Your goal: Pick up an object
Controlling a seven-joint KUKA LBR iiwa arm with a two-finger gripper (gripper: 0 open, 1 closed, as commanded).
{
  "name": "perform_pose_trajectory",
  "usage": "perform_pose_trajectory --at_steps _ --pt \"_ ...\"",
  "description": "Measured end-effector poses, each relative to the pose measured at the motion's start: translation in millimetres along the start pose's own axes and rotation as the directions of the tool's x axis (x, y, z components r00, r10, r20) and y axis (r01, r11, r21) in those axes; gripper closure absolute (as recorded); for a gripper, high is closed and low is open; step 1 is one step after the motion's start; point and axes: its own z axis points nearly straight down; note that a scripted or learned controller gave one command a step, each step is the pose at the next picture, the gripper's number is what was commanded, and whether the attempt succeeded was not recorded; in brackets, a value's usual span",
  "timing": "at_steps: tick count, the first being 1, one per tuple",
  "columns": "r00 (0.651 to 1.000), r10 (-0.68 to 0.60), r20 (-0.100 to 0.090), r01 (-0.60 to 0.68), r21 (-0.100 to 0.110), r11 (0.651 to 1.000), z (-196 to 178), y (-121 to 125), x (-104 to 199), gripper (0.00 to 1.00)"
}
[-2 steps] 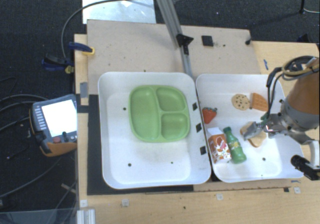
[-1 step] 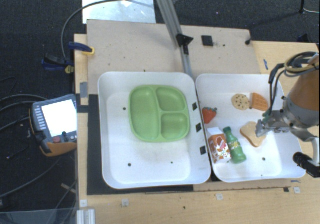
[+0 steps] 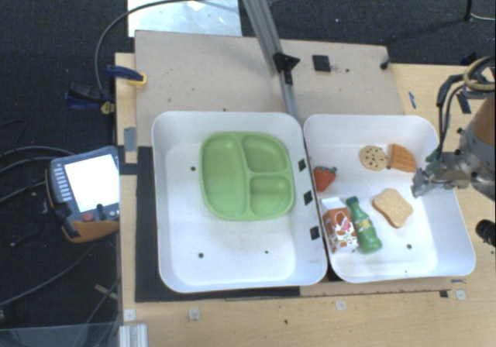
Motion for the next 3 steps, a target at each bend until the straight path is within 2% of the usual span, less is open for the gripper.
perform_pose_trajectory --at_steps 1,2,3 --pt "1.000 0.001 0.001 -0.001 0.000 1.000 -62 -2 -6 1.00" --pt "1.000 0.000 -0.002 0.000 0.005 1.000 -71 -1 -6 1.00" --pt "1.000 -0.005 -0.004 0.005 0.006 1.000 -66 8 43 1.00"
